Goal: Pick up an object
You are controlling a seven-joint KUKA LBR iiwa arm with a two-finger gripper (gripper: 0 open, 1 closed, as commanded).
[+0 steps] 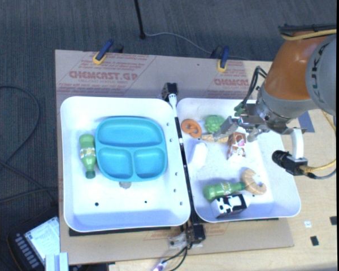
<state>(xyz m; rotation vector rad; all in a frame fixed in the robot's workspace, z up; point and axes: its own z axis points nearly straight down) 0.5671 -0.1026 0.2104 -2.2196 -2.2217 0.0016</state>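
Jaws (230, 127) low in right bin (282, 205), just above brown-white toy (237, 145)

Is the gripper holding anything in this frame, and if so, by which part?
Cannot be told. The gripper sits low in the right bin, right beside a small brown-and-white item, but no object shows between its fingers.

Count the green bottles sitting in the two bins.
2. One green bottle lies in the left bin, left of the blue tray; the other lies near the right bin's front.
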